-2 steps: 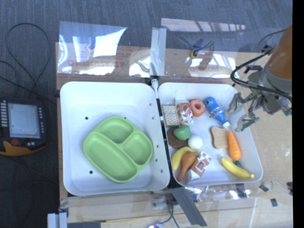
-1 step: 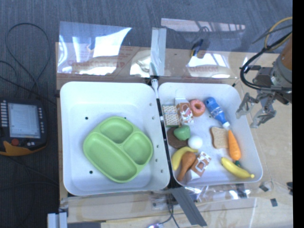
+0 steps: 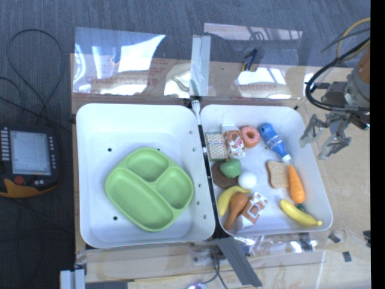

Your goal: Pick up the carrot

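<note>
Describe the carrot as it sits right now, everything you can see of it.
The carrot is a small orange toy, plastic-looking, with a smooth tapered body. It lies flat in the right bin, near the right wall, running roughly top to bottom in the view. Its left side lies against the bread slice; its lower end lies close to the banana, and a small dark green bit shows there, perhaps its top. The blue bottle lies just above it. The tool is outside the bin, apart from it.
</note>
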